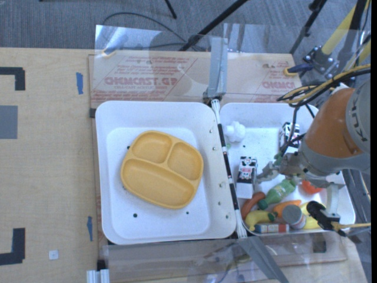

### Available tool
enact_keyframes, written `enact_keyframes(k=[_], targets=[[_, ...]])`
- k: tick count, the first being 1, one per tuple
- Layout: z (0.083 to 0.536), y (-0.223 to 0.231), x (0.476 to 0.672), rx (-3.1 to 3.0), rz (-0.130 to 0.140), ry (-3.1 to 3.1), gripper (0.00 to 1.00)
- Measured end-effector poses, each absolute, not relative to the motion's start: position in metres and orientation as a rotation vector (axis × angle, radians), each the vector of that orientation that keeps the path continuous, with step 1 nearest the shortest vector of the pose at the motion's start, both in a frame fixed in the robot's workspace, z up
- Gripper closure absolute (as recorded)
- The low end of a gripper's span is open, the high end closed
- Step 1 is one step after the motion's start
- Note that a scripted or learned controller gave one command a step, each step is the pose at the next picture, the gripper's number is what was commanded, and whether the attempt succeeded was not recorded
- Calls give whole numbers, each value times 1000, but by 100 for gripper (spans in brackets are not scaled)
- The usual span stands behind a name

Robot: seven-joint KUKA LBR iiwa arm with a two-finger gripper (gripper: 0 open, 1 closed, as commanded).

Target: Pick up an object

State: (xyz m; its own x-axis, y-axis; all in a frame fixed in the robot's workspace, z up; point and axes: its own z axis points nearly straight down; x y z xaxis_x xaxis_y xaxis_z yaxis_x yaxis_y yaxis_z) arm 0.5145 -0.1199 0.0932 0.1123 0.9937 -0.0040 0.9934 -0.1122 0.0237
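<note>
We see two shallow white bins side by side on the bench. The left bin (112, 175) holds a yellow divided plate (162, 168) lying flat near its centre. The right bin (259, 114) holds the loose objects: a white crumpled item (234, 131) near the dividing wall, a small black-and-white carton (246, 170) below it, and a cluster along the lower edge comprising a green bottle (278, 192), a banana (257, 219), an orange carrot-like piece (252, 203) and a grey-capped container (293, 214). The arm enters from the right; its gripper (281, 165) sits low over the right bin, just above the green bottle. We cannot tell its state.
</note>
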Motion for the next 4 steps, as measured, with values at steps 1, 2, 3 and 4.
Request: enact_keyframes(k=[1,2,3,4], targets=[[87,-145,482,2316,9,2110,0],[99,-145,486,2309,18,2103,100],[88,-193,482,2559,7,1809,100],[199,-183,513,2704,-2,1601,100]])
